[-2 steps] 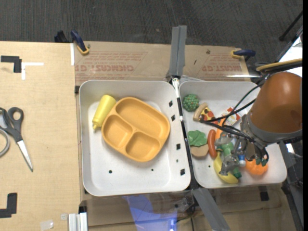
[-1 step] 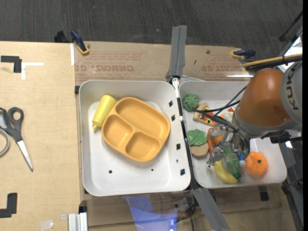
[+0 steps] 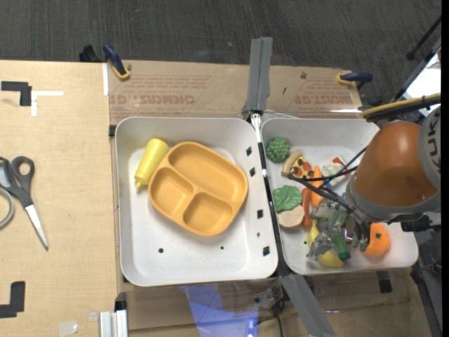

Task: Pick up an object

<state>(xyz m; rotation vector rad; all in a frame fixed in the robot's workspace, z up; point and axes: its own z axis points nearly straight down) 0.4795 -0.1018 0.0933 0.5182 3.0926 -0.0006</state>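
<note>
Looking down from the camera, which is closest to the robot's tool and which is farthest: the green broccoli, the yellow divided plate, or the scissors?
Measured from the tool, low in the right bin:
1. Broccoli: same bin, at its upper left corner.
2. Yellow divided plate: in the left bin, across the divider.
3. Scissors: on the wooden bench, far left, outside both bins.

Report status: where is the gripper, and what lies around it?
Gripper low in right bin, over yellow toy. No object seen held. Orange toy, green leaf piece, pizza slice crowd close. Left bin: yellow divided plate, yellow bottle.
</note>
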